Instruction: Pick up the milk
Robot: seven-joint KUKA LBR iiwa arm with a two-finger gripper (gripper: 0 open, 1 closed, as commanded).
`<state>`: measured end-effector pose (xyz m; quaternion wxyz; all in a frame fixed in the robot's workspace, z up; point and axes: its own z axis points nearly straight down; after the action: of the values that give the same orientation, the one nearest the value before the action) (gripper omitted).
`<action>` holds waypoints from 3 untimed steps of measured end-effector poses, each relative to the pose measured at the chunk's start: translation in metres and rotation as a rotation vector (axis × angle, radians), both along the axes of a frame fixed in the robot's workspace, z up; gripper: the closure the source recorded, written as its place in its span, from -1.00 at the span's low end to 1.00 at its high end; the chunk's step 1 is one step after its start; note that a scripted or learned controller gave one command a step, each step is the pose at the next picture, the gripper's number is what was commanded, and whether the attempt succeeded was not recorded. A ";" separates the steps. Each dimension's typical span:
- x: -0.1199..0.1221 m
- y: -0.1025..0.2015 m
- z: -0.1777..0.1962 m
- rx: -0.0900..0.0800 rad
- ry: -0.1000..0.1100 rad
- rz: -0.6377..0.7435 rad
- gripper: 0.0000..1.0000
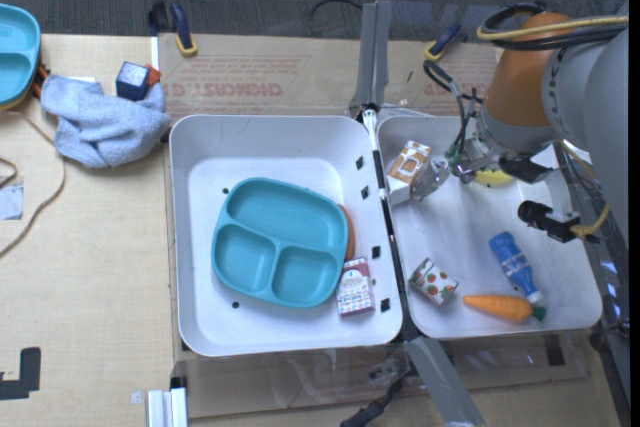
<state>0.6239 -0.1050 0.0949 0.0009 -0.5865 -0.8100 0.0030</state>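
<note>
Since the grey two-finger claw (434, 178) hangs low in the right-hand white bin (560, 315), the small orange-and-white milk carton (408, 163) lies just beside its tip, toward the divider. Whether its jaws are parted, I cannot tell. Farther off sits a strawberry-printed carton (433, 281).

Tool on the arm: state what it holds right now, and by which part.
It cannot be told. The tool sits low in the right bin, right beside an orange-and-white carton, but the view does not show anything between its tips.
</note>
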 end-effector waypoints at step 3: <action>0.011 -0.014 -0.003 0.000 -0.006 -0.542 -1.00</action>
<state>0.6354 -0.1195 0.0922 -0.0007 -0.7819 -0.6234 0.0008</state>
